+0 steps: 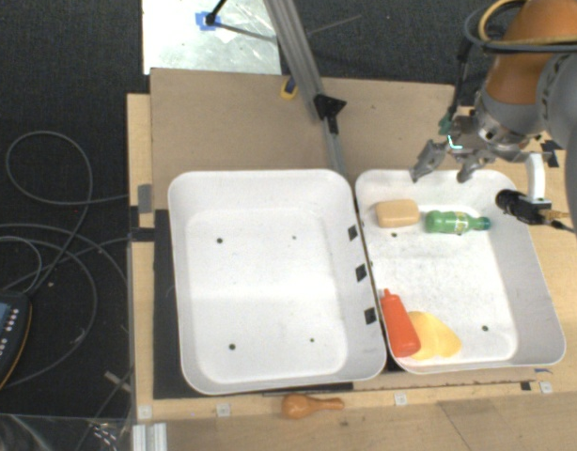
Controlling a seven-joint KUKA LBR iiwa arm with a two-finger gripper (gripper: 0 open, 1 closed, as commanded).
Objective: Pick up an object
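The right bin [528, 294] holds a tan block [397, 213] and a green bottle [455, 222] near its far edge. An orange-red bottle [399, 322] and a yellow lump [437, 334] lie at its near left corner. My gripper [445, 167] hangs above the bin's far rim, just beyond the tan block and the green bottle. Its two fingers are spread apart with nothing between them.
The left bin [190, 209] sits beside the right one, joined by black clips. A slanted metal pole [303, 59] crosses the cardboard behind the bins. A small brown pear-shaped object [310, 404] lies on the bench in front of the bins. Cables lie on the floor at left.
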